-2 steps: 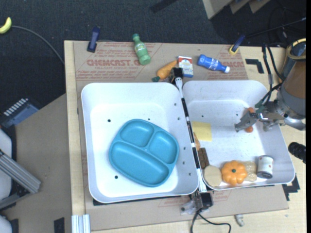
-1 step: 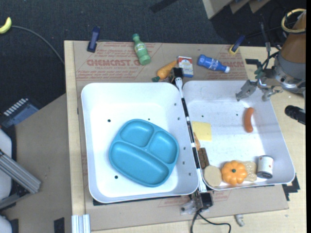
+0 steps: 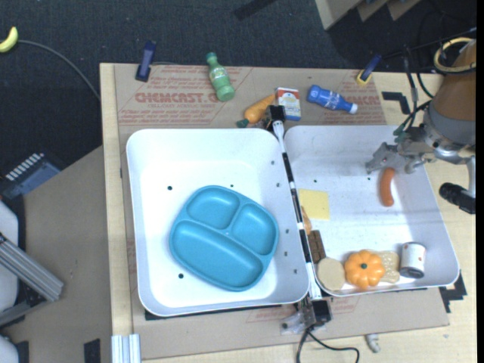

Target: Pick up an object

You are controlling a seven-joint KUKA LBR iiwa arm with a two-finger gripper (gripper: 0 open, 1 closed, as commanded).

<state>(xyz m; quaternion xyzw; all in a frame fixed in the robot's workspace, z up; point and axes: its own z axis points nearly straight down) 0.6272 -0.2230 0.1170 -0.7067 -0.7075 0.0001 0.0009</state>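
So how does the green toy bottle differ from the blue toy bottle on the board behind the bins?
The green plastic toy bottle is green with a light label band, while the blue plastic toy bottle is blue with a white cap end. The green one lies nearly along the view's vertical, behind the left white bin; the blue one lies closer to horizontal, behind the right white bin. Both lie on their sides outside the bins.

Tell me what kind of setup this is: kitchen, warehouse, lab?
Most likely a robot test bench in a lab. Two white bins sit side by side on a board, toy food like a pumpkin and sausage lies in one, and a gripper reaches in.
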